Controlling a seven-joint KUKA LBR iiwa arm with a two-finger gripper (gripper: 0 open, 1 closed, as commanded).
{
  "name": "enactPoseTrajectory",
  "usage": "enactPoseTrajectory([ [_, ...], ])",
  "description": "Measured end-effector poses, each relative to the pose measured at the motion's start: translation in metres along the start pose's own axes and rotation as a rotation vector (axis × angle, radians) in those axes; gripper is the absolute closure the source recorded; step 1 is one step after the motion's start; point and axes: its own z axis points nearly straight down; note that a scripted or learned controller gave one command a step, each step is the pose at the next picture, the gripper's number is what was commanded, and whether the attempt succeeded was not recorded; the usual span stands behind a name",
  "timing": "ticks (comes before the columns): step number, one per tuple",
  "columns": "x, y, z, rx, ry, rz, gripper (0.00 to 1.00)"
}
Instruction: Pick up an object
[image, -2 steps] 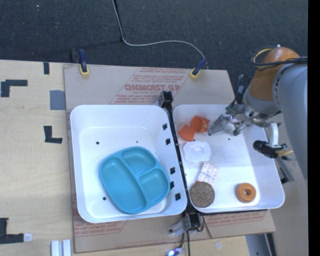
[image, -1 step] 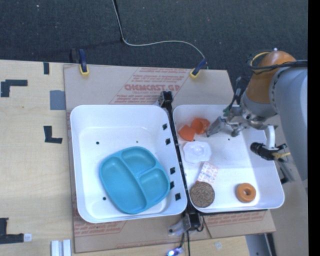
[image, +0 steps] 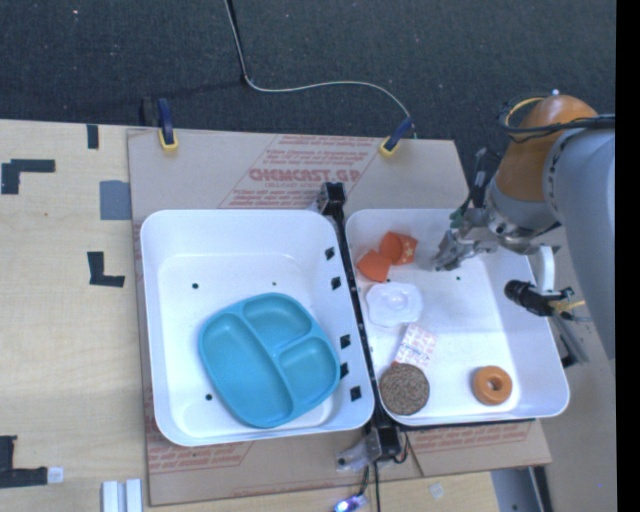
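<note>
In the right bin (image: 520, 345): orange cup (image: 388, 255) on its side near the back wall | tool (image: 447, 258) just beside it, nothing seen between its fingers, spread unclear | step: approach | next: shift toward the cup, descend, close | left bin: blue tray (image: 268, 357)

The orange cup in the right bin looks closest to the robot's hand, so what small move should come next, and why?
Probably a short shift toward the orange cup, then down: the hand sits just beside it in the right bin, with nothing between them.

Grey arm (image: 545, 165) angled leftward, claw (image: 447, 257) lowered.
</note>
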Motion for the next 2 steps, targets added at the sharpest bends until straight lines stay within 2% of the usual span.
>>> enactPoseTrajectory([
  [1,0.005,-0.007,-0.05,0.0,0.004,0.002,1.0],
  [2,0.016,-0.003,-0.102,-0.001,0.004,0.001,1.0],
])
